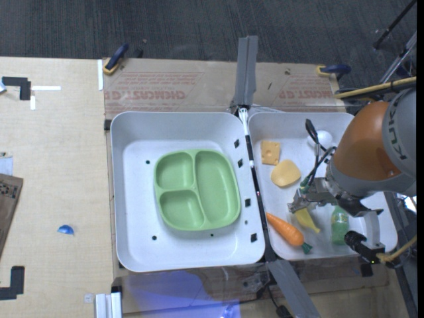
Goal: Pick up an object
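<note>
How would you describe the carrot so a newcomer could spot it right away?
Find the right white bin, where the arm reaches in. Along its near-left edge, beside the divider between the bins, lies the carrot, pointing diagonally. It is the one orange, tapered item with a green tip, unlike the pale yellow pieces farther back.

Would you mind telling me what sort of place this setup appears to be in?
Probably a robotics lab bench for pick-and-place trials: a robot arm reaches over two white bins, one holding a green divided plate, the other toy food such as a carrot. Cardboard is clamped behind them.
</note>
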You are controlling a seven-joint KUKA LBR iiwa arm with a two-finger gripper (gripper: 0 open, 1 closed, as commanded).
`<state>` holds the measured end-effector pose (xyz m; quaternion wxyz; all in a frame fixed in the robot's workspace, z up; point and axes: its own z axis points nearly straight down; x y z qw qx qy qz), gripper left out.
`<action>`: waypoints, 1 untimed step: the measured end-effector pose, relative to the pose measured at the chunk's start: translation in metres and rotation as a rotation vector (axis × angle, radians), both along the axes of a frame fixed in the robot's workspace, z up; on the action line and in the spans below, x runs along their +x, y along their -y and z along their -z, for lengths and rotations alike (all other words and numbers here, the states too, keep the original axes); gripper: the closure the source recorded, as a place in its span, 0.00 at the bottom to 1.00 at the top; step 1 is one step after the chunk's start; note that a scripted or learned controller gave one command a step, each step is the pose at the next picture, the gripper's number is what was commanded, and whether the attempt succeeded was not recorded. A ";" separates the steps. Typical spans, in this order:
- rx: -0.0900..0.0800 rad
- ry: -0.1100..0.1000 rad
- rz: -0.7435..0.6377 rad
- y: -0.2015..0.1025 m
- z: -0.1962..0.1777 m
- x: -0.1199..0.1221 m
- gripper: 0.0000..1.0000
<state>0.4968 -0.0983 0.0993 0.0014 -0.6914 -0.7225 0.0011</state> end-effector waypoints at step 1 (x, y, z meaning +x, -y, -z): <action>-0.003 0.002 0.263 -0.039 -0.139 0.017 1.00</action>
